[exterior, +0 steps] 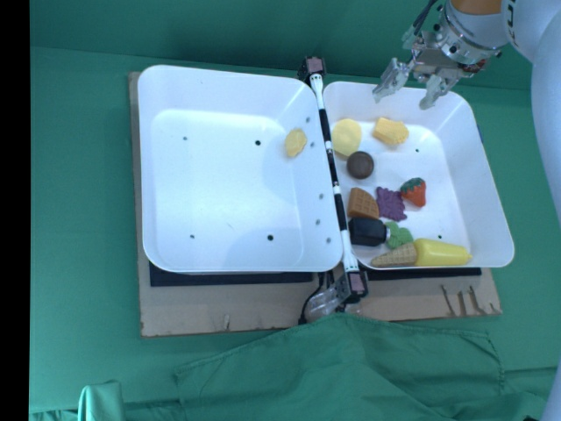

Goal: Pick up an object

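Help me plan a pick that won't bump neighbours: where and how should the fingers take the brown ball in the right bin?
Take the brown ball across its middle, coming straight down. It is round, so any pinch axis works; a left-right pinch looks safest, since the yellow piece sits just above it.

A bench draped in green under even, soft light.

Green cloth (79, 191) covers the bench all round, running up at the back into a darker green backdrop (219, 11) with a faint horizontal crease where the two meet. A flat sheet of brown cardboard (228, 314) lies on the cloth, its front edge frayed and notched at the right, and a dark mat (228, 278) shows as a thin strip on top of it. Loose, rumpled green fabric (351, 371) is bunched across the near edge, with a paler fold (98, 400) at the lower left. Shadows are weak and short.
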### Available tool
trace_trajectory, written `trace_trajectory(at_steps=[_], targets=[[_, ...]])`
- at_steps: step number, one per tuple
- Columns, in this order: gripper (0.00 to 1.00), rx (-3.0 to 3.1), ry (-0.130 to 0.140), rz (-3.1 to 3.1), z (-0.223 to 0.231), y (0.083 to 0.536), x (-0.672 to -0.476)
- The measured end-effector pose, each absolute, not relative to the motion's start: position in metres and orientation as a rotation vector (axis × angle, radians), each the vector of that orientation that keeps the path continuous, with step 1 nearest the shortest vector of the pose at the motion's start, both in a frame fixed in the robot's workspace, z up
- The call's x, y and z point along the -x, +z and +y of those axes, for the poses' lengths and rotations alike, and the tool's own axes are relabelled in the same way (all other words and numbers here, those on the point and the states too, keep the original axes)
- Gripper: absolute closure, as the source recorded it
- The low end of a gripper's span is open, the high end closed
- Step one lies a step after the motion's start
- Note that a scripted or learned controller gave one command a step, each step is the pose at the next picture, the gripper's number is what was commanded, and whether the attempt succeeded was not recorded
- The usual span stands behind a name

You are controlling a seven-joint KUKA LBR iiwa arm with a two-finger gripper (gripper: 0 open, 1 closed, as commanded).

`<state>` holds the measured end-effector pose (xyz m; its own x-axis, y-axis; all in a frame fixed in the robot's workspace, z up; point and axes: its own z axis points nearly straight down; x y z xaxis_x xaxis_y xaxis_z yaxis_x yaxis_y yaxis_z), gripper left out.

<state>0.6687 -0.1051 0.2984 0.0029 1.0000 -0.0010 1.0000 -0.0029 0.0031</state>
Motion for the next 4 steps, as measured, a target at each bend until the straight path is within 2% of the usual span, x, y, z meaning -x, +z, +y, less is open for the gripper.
trace_trajectory(at_steps=[1, 2, 3, 4], targets=[[0.0, -2.223, 0.002, 2.216, -0.105, 0.298, -0.669], [0.0, -2.225, -0.005, 2.218, -0.109, 0.238, -0.672], [0.0, -2.215, 0.007, 2.206, -0.111, 0.186, -0.68], [0.0, -2.215, 0.012, 2.207, -0.113, 0.186, -0.683]])
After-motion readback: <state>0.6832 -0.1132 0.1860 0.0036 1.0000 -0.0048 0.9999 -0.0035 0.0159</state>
